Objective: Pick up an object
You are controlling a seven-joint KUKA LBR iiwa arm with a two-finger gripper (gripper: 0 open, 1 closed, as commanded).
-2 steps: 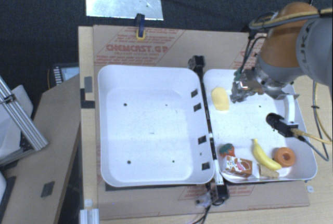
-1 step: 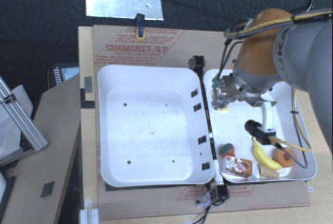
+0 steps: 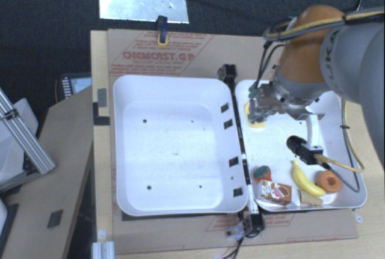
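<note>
My gripper (image 3: 257, 110) is low in the right bin (image 3: 349, 131), near its back left corner. It sits right over a small pale yellow object (image 3: 257, 122), of which just the edge shows beneath it. Along the bin's front lie a yellow banana (image 3: 302, 178), an orange round object (image 3: 329, 181), a red and white packet (image 3: 274, 191) and a small red and green item (image 3: 261, 173).
The left bin (image 3: 174, 143) stands beside the right one, with a black-clipped divider (image 3: 237, 131) between them. The grey arm with its orange band (image 3: 313, 41) reaches over the right bin's back right. A cardboard sheet (image 3: 162, 50) lies under both bins.
</note>
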